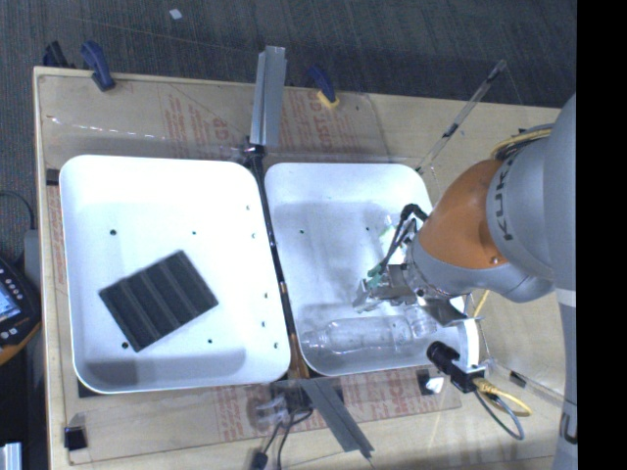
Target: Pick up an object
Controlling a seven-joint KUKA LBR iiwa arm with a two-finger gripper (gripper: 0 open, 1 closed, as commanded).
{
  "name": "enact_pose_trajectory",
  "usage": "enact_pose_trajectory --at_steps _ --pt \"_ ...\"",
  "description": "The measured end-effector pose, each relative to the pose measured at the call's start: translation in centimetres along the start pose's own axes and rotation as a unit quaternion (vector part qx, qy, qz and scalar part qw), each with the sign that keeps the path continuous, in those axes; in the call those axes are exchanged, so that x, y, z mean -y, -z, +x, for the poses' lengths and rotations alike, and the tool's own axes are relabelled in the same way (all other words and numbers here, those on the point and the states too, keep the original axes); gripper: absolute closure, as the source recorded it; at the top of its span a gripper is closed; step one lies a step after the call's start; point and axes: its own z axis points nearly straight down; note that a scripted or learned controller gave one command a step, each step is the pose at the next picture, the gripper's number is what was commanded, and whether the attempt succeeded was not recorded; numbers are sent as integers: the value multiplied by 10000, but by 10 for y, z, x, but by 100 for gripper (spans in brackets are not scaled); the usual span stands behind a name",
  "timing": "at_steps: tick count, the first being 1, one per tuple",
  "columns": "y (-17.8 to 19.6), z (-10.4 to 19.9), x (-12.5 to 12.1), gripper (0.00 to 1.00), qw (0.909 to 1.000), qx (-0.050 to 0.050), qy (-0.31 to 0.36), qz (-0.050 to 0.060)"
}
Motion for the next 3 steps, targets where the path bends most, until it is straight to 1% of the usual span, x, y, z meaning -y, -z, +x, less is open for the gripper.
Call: enact_pose_trajectory --at_steps 1,2,3 --pt "0 0 0 0 10000 1 1 0" --pt "72 -23 7 0 9953 1 -973 4" --pt "102 -9 7 0 9994 8 333 -11"
